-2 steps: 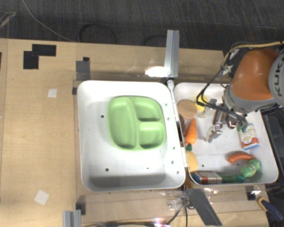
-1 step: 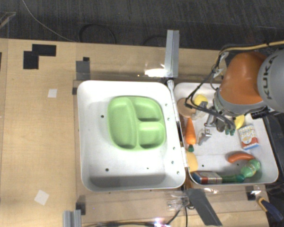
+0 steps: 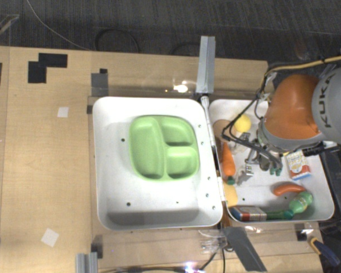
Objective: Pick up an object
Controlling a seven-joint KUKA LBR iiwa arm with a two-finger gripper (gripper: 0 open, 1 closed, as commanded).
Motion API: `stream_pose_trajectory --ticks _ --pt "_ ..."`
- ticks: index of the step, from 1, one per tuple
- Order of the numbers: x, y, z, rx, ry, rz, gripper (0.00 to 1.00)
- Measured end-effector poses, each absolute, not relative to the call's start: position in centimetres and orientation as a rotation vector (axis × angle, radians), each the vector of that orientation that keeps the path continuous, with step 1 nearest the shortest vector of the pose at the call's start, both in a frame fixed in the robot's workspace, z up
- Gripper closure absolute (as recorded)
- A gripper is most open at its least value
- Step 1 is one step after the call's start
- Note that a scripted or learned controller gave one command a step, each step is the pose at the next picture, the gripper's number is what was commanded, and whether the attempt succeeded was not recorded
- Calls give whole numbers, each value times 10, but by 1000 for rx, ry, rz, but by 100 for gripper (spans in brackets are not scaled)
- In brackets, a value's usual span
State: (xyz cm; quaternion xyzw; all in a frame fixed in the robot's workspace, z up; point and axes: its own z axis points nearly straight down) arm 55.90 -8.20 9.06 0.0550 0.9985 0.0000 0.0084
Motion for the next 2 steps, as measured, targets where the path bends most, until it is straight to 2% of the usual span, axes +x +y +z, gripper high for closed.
stream_pose_trajectory --ticks 1,2 --pt "533 -85 91 230 3112 0 0" --pt "539 -84 106 218 3095 -1 100"
